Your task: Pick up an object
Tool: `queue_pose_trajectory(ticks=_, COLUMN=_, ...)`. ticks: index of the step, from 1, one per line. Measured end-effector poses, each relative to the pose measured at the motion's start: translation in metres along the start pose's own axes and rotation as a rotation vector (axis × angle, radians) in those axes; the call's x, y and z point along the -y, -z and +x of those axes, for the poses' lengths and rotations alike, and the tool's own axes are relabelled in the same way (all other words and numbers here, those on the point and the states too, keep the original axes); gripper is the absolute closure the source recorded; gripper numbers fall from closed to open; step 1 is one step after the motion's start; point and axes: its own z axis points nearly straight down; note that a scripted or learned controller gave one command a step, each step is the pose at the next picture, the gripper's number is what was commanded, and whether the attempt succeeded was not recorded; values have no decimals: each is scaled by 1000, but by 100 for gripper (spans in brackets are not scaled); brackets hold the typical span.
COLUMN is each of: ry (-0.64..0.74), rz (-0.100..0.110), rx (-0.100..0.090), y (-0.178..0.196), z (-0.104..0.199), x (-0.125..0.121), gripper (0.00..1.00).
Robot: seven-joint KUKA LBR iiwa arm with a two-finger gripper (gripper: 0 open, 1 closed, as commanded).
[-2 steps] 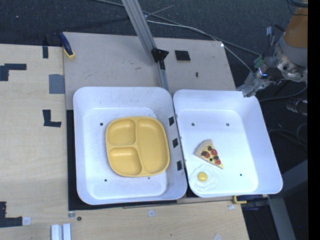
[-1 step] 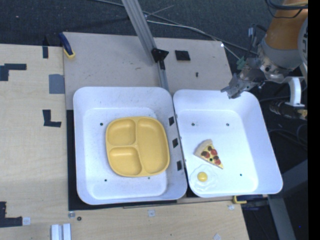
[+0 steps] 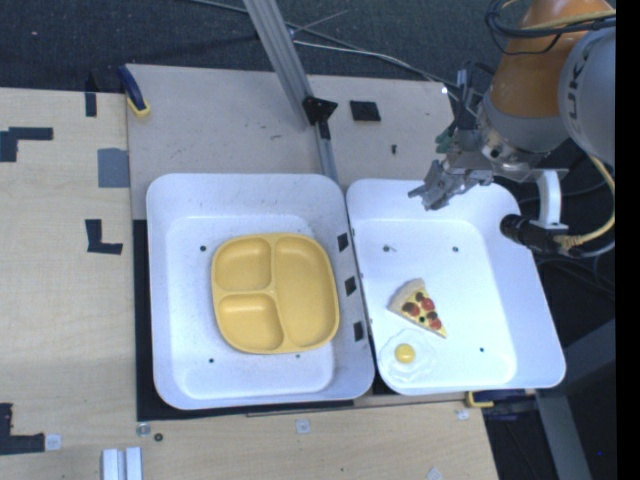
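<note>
Camera view: hand [image 3: 432, 196] hovered over right bin's [image 3: 520, 268] far rim, grip state unclear, nothing visibly held, well apart from pizza slice [image 3: 420, 308] and fried egg [image 3: 405, 354], likely staging a descent.

Right bin [image 3: 520, 298] has a toy pizza slice [image 3: 418, 307] lying flat near the middle, tip pointing lower right, and a little fried egg [image 3: 405, 354] just below it by the front-left corner. Left bin [image 3: 170, 298] holds a yellow three-compartment plate [image 3: 274, 293], sitting flat.
</note>
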Motion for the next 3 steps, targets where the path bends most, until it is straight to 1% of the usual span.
queue_pose_trajectory(ticks=1, ry=2, rz=0, rx=0, y=-9, z=61, x=6, gripper=100)
queue_pose_trajectory(ticks=2, ry=1, rz=1, rx=0, y=-26, z=113, x=17, gripper=100)
queue_pose_trajectory(ticks=3, ry=3, rz=0, rx=-1, y=-19, z=170, x=31, gripper=100)
